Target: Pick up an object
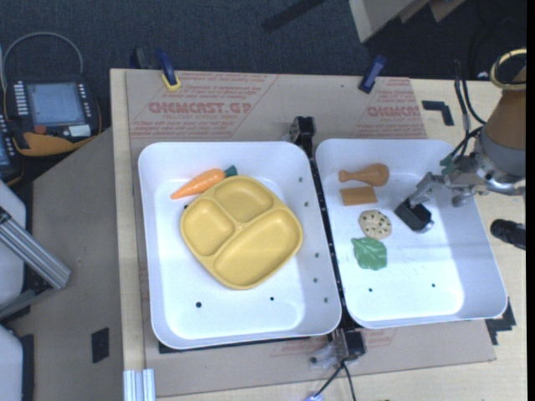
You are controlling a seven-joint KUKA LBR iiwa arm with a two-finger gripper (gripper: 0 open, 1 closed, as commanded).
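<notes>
Tool: the gripper (428,192) is hanging over the right bin (468,299), in its far right part, with the grey arm (501,140) reaching in from the right. You cannot tell whether it is spread or pressed together.

Nearest thing: the cookie (375,224) is lying just left of the gripper and a little toward the near rim. It is resting flat on the bin floor, apart from the tool.

Level with the tool: the brown block (359,195) is sitting to the gripper's left, farther off than the cookie. The drumstick (364,175) is lying just beyond the block on the far side. You cannot tell whether those two are touching.

Farther off: the green leaf (370,253) is lying left of the gripper and toward the near rim, just past the cookie.

Across the divide: the carrot (198,183) and the yellow plate (241,230) are sitting in the left bin (167,307), well apart from the tool. The carrot is lying against the plate's far edge.

Edges: the right bin's right rim is running close behind the gripper on the arm's side, and the far rim is lying near it as well.

Open room: you are seeing bare white floor stretching from under the gripper toward the near rim and the near right corner. A narrow strip is separating the tool from the cookie.
</notes>
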